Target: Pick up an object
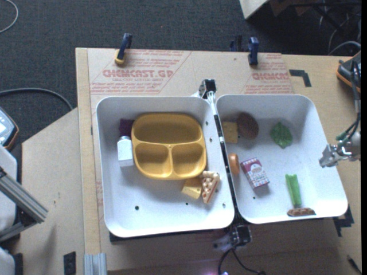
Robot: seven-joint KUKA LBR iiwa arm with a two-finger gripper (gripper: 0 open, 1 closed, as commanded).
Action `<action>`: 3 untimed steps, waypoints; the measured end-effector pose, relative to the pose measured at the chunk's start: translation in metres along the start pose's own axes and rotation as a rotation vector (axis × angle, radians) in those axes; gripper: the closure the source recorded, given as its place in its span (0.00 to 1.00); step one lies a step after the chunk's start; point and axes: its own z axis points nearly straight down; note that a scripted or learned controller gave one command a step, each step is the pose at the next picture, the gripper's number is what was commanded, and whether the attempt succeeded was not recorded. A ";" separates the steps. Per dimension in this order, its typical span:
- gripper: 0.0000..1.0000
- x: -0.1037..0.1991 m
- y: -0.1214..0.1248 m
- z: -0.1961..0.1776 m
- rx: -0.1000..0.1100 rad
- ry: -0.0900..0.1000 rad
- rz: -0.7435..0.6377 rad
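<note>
My gripper (332, 155) hangs at the far right, over the right rim of the right bin (321, 119), and nothing shows in its grasp. Inside that bin lie a green leaf (281, 134), a brown round piece (248, 125), a pale yellow block (230, 132), a small orange piece (234, 163), a red and white box (255, 173), a green stalk (293, 189) and a flat brown piece (300, 212). The green stalk is the object closest to the gripper, down and to its left.
The left bin (109, 171) holds a yellow divided plate (169, 145), a white bottle (125, 151), a dark purple piece (125, 125), a pizza slice toy (209, 186) and a yellow wedge (191, 191). Clamps (123, 48) sit on the board's far edge.
</note>
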 end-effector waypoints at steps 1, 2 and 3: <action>1.00 0.044 0.011 0.002 0.004 0.004 -0.004; 1.00 0.095 0.010 0.011 0.006 0.006 -0.005; 1.00 0.149 0.018 0.017 0.007 0.006 -0.006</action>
